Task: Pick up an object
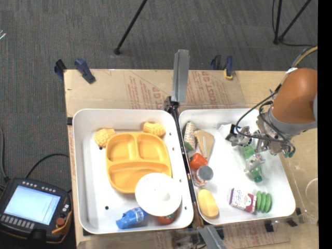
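Green bottle point(252, 162) lies lengthwise toward the bin's point(228, 119) near edge; tool point(258, 145) above, grip unclear.

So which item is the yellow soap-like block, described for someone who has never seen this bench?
Take the right bin, the one the arm reaches into, and follow its left wall toward the near edge. The yellow block lies there, in the near left corner, just below a small can. It is the one plain, smooth, rounded yellow piece in that bin; the red packet beside it is flat and printed.
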